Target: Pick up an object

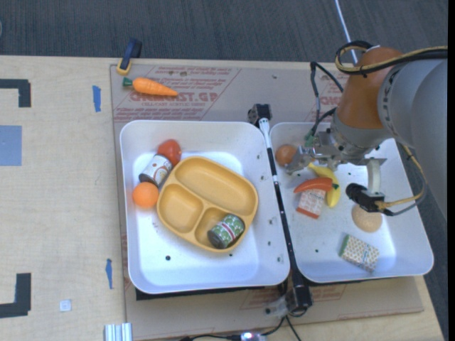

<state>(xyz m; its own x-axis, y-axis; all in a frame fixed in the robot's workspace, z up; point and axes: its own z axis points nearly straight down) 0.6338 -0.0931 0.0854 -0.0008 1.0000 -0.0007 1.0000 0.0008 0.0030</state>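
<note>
My gripper [318, 160] is low in the upper left part of the right bin [405, 261]. It sits just above a yellow banana [330, 187] and a red pepper [313, 185], with a brown egg-like ball [286, 153] just to its left. A white and red packet [311, 204] lies below the pepper. Further down are a tan round bun [367, 222] and a green-edged box [359, 252]. I see nothing lifted off the bin floor.
The left bin [135, 261] holds a yellow divided plate [206, 183] with a green can [227, 231] in one compartment, plus a small bottle [156, 169], a red tomato [169, 150] and an orange [145, 195]. A carrot [152, 87] lies on the cardboard behind.
</note>
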